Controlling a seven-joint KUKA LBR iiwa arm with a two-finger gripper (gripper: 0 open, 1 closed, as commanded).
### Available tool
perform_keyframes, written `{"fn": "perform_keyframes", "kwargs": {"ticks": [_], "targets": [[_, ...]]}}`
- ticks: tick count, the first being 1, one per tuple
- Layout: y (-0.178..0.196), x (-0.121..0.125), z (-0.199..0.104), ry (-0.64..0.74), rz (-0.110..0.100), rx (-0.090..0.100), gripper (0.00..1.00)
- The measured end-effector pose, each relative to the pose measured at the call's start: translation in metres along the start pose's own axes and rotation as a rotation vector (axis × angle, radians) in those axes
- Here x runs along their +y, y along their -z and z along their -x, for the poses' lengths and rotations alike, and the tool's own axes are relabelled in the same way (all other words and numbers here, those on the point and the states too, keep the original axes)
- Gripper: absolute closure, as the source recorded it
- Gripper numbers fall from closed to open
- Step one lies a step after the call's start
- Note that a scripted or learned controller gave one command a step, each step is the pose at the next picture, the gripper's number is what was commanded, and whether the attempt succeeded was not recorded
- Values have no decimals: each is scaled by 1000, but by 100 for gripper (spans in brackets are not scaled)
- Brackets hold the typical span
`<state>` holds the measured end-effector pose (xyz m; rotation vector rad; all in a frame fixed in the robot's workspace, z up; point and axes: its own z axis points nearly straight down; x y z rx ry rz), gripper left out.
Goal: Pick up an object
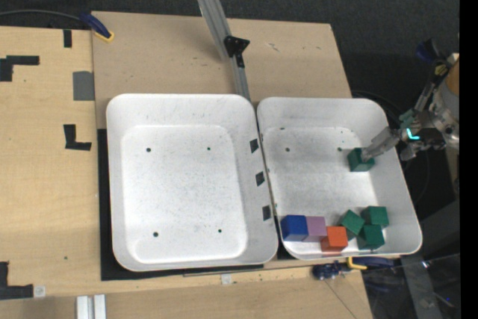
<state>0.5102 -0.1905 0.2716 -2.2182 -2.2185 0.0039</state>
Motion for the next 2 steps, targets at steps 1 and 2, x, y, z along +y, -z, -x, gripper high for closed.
{"fn": "perform_keyframes", "kwargs": {"ticks": [1, 2], "targets": [[2, 1, 0, 2, 4, -1, 0], [-62, 2, 0, 0, -3, 0, 0]]}}
